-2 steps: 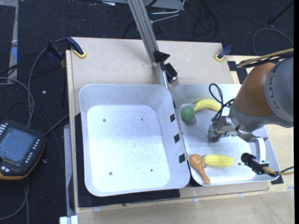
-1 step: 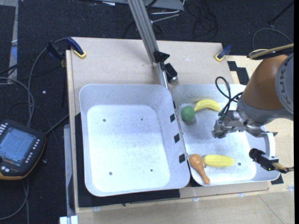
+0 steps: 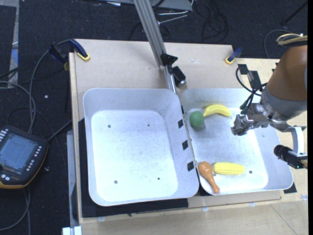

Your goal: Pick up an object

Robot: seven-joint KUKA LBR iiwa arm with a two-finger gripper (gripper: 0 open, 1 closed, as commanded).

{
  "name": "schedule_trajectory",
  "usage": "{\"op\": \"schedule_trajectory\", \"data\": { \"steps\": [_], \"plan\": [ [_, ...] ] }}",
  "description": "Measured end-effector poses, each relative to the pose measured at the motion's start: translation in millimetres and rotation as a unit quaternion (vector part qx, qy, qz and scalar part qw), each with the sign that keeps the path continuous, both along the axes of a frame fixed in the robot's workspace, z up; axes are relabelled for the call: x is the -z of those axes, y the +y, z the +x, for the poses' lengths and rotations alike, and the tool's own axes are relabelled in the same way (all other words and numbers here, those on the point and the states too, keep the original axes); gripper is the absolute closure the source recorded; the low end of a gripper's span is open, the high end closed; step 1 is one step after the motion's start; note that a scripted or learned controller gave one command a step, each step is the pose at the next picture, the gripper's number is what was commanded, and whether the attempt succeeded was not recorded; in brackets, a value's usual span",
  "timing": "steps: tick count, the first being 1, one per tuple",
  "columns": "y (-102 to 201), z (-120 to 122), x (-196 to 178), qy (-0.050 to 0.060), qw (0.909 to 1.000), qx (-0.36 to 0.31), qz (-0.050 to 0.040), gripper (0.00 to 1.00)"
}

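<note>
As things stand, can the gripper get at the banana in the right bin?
Probably yes. The gripper hangs over the right bin, just right of the banana. Nothing lies between them; the green ball sits on the banana's far side.

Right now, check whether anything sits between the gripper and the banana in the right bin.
Nothing visible does. The gripper hangs over the right bin, with the banana to its left and bare bin floor between them. The green ball lies on the banana's far side.

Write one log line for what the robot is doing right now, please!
tool over right bin, holding nothing seen | banana, green ball, corn, orange toy lie in bin | pick not done
</note>
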State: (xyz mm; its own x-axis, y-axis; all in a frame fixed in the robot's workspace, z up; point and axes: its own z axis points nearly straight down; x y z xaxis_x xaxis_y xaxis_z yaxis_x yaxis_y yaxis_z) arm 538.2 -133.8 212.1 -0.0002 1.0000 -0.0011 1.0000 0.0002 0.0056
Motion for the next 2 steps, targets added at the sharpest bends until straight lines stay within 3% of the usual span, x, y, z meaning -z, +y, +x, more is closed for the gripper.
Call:
{"op": "schedule_trajectory", "data": {
  "steps": [1, 2],
  "plan": [
    [0.0, 0.7, -37.6, 0.001, 1.0000, 0.000, 0.0002, 1.00],
    [59.2, 9.3, -30.6, 0.003, 1.0000, -0.003, 0.0011, 1.00]
  ]
}}
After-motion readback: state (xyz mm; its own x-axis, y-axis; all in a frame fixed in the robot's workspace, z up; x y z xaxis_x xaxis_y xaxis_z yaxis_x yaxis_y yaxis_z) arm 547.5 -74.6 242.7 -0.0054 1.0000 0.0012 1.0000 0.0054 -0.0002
